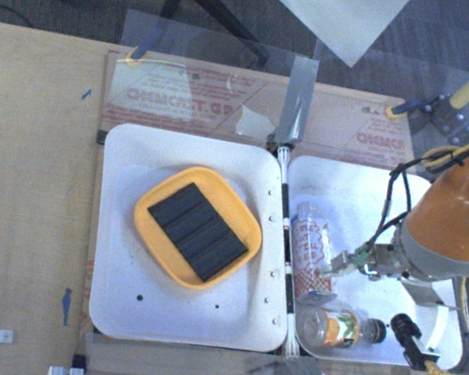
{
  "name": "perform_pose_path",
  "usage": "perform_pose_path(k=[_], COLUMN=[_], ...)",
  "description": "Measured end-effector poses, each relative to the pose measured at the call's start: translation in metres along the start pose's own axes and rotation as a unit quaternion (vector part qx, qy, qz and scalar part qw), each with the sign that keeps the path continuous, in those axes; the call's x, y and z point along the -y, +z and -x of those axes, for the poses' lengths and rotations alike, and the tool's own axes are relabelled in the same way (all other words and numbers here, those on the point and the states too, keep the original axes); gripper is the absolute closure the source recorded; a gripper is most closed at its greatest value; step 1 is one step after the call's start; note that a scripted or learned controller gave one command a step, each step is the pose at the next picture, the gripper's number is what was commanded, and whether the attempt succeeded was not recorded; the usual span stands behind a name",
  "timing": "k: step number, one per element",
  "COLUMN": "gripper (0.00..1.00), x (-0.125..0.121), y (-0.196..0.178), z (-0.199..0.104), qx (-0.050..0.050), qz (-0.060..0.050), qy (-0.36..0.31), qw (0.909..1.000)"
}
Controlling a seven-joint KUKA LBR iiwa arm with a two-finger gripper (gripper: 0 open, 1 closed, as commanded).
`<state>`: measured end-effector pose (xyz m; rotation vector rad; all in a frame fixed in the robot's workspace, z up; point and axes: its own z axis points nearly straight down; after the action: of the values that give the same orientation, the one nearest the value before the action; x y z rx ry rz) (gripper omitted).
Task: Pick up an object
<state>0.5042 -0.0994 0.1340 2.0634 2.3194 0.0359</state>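
Two bins sat on the worktop (11, 189). End effector (348, 262) hung in the right bin (367, 191), grip state unclear, couldn't tell if open. Crumpled bottle (311, 247) lay just left of it, along the divider edge. Glass bottle (340, 326) lay below. Open floor lay above; yellow tray (198, 226) far left.

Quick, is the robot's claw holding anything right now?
Gripper: cannot be told; it sits in the right bin beside the clear plastic bottle.
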Motion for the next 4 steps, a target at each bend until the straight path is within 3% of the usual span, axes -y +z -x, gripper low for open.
perform_pose_path(k=[1,2,3,4], gripper=[0.00,0.00,0.00,0.00], x=[0.004,-0.060,-0.043,-0.087], y=[0.005,0.027,0.043,0.046], z=[0.013,0.026,0.023,0.025], qx=[0.000,0.001,0.007,0.007], qz=[0.015,-0.014,-0.010,-0.015], qy=[-0.037,-0.048,-0.048,-0.011], qw=[0.9992,0.9987,0.9988,0.9998])
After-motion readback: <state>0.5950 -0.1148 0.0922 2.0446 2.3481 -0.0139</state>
